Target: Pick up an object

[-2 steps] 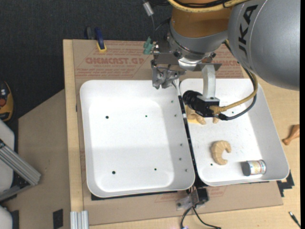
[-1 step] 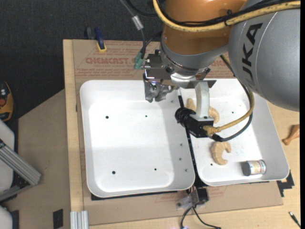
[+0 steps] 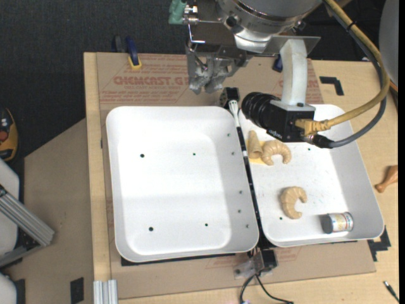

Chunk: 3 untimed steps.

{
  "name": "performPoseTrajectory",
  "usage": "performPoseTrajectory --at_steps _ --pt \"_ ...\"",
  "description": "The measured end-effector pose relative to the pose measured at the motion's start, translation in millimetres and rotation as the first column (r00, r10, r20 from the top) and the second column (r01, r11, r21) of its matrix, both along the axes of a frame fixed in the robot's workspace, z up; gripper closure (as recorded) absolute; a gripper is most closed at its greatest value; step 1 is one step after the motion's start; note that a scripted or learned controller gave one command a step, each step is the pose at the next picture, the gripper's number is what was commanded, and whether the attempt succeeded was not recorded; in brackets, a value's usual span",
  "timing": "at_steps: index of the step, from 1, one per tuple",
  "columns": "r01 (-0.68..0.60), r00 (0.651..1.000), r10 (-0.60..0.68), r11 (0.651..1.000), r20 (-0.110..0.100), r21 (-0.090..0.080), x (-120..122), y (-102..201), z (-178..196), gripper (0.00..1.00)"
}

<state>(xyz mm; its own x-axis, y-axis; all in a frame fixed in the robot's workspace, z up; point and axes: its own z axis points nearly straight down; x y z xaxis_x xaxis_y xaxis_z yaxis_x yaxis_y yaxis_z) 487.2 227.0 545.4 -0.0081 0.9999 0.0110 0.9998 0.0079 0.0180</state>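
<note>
Gripper (image 3: 205, 81) hangs above the left bin's (image 3: 126, 170) back rim; whether it is clenched, I cannot tell. Right bin (image 3: 354, 170) holds 2 croissants (image 3: 271, 151) (image 3: 292, 201) near the divider and a small can (image 3: 336, 222) by the front edge.

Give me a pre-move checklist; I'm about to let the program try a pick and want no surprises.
1. Pickable things in right bin: ok, two croissants and a small can.
2. Croissants apart from each other: ok.
3. Can clear of croissants: ok, near the bin's front corner.
4. Pincer above a target: not ok, it hangs beyond the bins' far edge.
5. Pincer holding anything: cannot tell.
6. Left bin free of clutter: ok.
</note>
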Motion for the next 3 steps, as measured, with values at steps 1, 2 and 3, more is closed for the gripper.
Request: performPoseTrajectory --at_steps 1,2,3 --pt "0.009 0.999 -0.010 1.000 -0.035 -0.019 -10.4 -2.8 -169.0 1.00" --pt "0.008 1.000 -0.008 1.000 -0.016 -0.010 -7.9 -2.0 -149.4 1.00" --pt "0.007 1.000 -0.007 1.000 -0.015 -0.009 -7.6 -1.4 -139.3 1.00"
